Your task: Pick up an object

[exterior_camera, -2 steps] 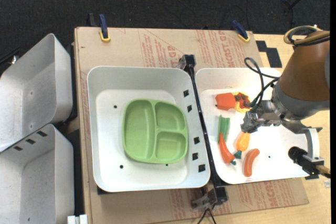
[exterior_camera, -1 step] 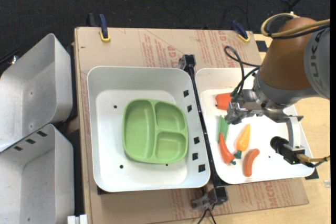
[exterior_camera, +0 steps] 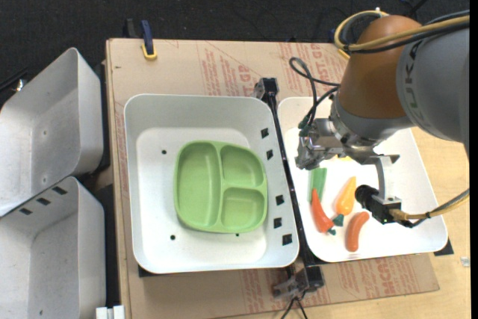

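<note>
Green divided plate (exterior_camera: 221, 187) sits alone in the left bin (exterior_camera: 142, 160), all of it in plain sight. In the right bin (exterior_camera: 429, 239), toy veg lie close together w/ parts overlapping: a green pepper (exterior_camera: 319, 178), a red chili (exterior_camera: 322, 217) just below it, a yellow-orange pepper (exterior_camera: 346, 195) and an orange carrot-like piece (exterior_camera: 355, 230). The claw (exterior_camera: 312, 148) hangs over the bin's upper left, right above the green pepper's top end; the arm's (exterior_camera: 388, 78) bulk and cables hide its tips, so can't tell if it's released or clenched, or touching the pepper. The counter (exterior_camera: 202, 63) is bare cardboard-brown, its right side covered by the arm.
</note>
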